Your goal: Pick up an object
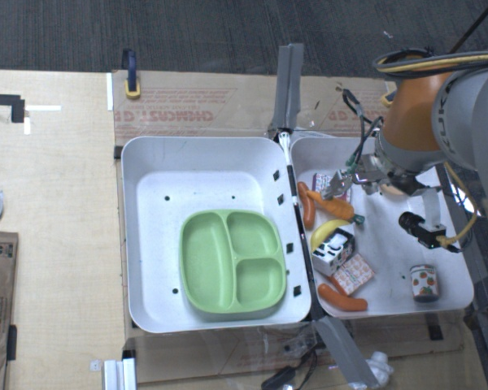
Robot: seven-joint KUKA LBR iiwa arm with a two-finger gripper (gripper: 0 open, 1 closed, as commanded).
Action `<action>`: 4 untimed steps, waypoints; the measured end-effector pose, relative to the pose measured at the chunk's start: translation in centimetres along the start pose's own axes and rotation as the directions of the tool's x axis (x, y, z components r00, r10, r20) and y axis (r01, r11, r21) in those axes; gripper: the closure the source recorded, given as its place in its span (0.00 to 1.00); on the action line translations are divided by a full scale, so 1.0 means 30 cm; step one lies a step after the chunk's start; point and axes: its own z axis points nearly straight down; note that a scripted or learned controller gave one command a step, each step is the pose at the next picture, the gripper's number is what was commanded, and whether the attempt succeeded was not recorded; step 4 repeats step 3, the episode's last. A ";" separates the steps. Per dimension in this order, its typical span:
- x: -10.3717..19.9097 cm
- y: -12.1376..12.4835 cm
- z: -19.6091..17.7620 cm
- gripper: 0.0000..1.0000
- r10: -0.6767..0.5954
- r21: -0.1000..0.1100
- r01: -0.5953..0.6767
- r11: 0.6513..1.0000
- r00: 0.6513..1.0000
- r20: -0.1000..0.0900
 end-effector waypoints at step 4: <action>0.259 0.002 -0.287 1.00 0.105 0.031 -0.105 0.994 0.994 -0.007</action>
